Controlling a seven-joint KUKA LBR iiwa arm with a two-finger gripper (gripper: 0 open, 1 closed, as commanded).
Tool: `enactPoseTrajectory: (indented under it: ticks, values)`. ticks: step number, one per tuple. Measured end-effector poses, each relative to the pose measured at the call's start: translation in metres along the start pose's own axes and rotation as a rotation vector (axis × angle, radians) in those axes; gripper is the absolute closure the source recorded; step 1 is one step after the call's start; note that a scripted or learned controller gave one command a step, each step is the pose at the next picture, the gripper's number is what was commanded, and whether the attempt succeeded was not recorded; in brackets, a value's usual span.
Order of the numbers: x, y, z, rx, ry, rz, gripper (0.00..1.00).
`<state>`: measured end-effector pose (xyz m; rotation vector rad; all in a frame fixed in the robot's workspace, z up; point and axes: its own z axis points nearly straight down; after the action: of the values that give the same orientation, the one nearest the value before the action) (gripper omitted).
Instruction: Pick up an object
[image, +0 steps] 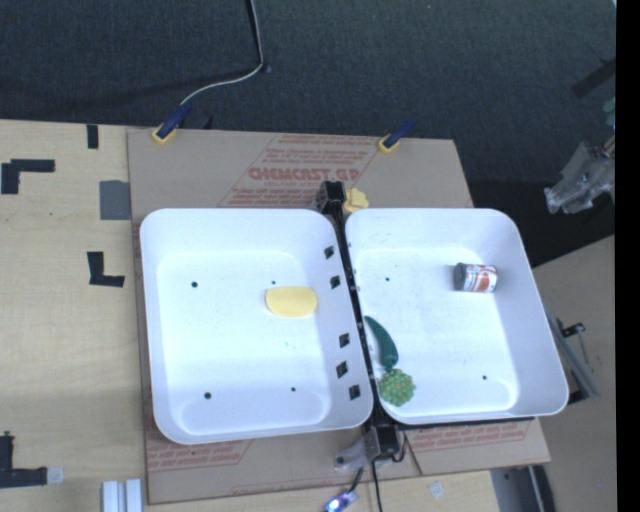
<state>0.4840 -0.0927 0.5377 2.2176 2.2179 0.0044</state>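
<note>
Two white bins sit side by side on the worktop (60, 300), most likely so things can go from one to the other. The left bin (170, 400) has one yellow oval thing (291, 301) near its middle, flat and alone, so it looks easy to grab. In the right bin (520, 390), a dark green piece (381, 342) and a bumpy green ball (396, 386) lie by the middle wall. A small can (475, 278) lies on its side further right. The tool (577, 185) hangs off beyond that bin, touching nothing; I cannot tell its state.
</note>
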Motion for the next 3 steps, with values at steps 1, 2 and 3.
enactPoseTrajectory:
  ticks: [1,2,3]
  values:
    - [-0.069,-0.001,0.017,0.008,0.000,0.006,1.00]
    - [-0.134,-0.001,0.051,0.009,0.001,0.005,1.00]
    - [-0.131,0.000,0.000,0.001,-0.001,-0.001,1.00]
